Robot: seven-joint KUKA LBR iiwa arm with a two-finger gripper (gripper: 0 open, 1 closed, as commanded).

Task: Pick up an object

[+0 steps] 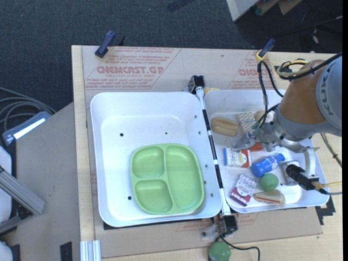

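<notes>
Dark carpet surrounds us, and at the far left we see grey cables (16, 105) on the floor. Moving in, we reach the desk (152, 69), topped with a brown sheet printed in red letters, a blue clamp (105, 43) at its far left corner. Next comes the left bin (109, 118), and in it we find a green divided plate (166, 178) with three compartments, lying flat toward the near side. A black divider strip runs between the two bins. Now the right bin (228, 99), and it's crowded: a tan bread roll (225, 126) at the far left, a patterned piece (248, 119) just beside it, a white and orange carton (236, 157) below, a red and white packet (244, 189) nearer us. Further right we spot a blue bottle (267, 164), a green ball (268, 182) touching its near side, and a hot dog (269, 198) along the near wall. Over the bin's middle hangs the gripper (251, 138), low above the carton and the roll; we cannot tell whether it is open or closed, nor whether it has anything. Behind it the arm, grey with its orange band (299, 97), comes in from the right.
</notes>
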